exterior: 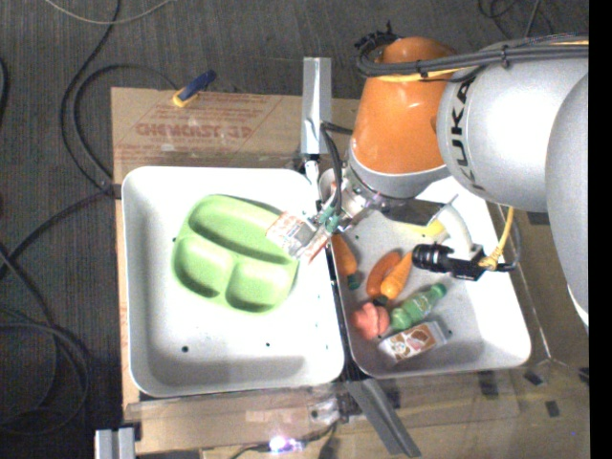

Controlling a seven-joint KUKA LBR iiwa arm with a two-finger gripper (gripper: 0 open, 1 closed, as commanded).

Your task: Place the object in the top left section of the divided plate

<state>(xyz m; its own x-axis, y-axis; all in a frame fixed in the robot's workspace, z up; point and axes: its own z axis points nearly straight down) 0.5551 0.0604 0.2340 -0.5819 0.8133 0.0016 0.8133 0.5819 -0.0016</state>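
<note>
Looking down, we see the hand (pixel 320 226) gripping a small packet (pixel 295 234) over the green divided plate's (pixel 229 256) right edge in the left bin (pixel 153 352). Carrots (pixel 390 273), a green bottle (pixel 419 305), a pink item (pixel 369 319) and a carton (pixel 415 339) fill the right bin (pixel 497 342). "KUKA" marks the arm (pixel 521 127).

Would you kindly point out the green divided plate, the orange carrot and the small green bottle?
green divided plate (pixel 222 256): camera view, on the plate's lower left section.
orange carrot (pixel 390 273): camera view, on the middle of its body.
small green bottle (pixel 418 306): camera view, on the middle of its side.
</note>
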